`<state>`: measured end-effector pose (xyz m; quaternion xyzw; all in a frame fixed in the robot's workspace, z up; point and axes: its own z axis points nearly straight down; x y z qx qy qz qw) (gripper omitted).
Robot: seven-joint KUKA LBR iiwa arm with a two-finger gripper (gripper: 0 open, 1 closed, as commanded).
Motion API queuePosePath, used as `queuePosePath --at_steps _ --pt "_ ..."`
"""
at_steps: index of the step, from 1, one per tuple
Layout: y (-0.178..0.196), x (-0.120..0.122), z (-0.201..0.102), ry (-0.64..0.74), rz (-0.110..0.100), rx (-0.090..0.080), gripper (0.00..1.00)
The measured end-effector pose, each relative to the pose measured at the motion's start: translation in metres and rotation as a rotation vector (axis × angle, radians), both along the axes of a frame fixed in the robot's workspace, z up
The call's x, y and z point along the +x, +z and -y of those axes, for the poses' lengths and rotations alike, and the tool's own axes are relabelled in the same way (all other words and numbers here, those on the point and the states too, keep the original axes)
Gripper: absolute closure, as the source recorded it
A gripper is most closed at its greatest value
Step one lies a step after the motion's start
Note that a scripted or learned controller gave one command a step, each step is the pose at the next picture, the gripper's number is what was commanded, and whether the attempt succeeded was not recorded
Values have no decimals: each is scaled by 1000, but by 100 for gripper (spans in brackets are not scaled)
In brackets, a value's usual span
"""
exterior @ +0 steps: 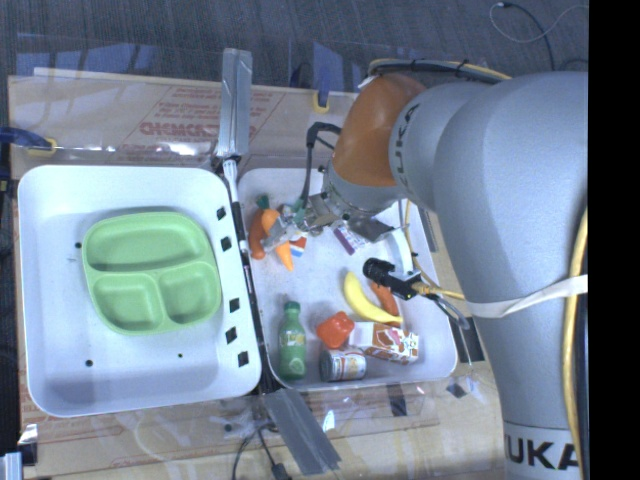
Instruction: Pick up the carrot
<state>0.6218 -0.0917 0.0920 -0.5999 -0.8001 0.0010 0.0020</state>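
The carrot (260,232) is orange with a small green top and lies against the left wall of the right bin (438,360), near its far end. My gripper (297,218) hangs low over that far-left part of the bin, just right of the carrot and very close to it. The wrist and the orange band of the arm cover the gripper from above. Nothing can be seen lifted off the bin floor.
A small orange piece (285,257) lies just in front of the gripper. Nearer the front are a banana (362,301), a green bottle (291,340), a red toy (336,328), a can (343,366) and a juice carton (388,342). The left bin (40,288) holds a green divided plate (150,269).
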Motion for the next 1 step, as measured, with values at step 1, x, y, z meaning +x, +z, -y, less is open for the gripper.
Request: queuePosePath --at_steps 1 --pt "7 0 -1 5 -5 0 100"
